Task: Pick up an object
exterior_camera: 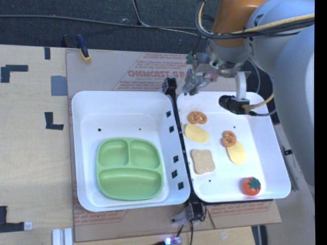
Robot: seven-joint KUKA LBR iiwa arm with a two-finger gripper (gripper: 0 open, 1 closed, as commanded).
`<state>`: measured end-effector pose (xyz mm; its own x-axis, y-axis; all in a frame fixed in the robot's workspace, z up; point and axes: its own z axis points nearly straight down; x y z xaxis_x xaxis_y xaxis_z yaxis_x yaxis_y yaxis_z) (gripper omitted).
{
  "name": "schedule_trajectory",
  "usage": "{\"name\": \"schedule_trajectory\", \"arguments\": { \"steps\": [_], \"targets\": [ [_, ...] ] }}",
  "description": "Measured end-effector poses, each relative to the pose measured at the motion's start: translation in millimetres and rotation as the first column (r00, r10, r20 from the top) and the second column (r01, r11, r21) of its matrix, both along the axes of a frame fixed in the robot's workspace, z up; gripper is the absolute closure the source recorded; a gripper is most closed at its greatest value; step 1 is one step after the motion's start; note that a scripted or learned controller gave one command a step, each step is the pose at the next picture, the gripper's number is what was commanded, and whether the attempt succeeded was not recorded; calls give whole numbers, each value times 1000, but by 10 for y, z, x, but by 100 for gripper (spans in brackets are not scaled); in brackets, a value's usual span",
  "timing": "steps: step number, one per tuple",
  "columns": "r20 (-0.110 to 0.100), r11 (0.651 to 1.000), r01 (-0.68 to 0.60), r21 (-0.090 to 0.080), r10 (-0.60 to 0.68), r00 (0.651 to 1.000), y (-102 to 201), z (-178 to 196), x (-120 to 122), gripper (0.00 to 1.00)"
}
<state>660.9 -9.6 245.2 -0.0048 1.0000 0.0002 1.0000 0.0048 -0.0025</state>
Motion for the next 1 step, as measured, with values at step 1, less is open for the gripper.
{"name": "schedule_trajectory", "arguments": {
  "steps": [1],
  "targets": [
    [0, 1000, -2, 1, 2, 1000, 537, 25, -97, 100]
  ]
}}
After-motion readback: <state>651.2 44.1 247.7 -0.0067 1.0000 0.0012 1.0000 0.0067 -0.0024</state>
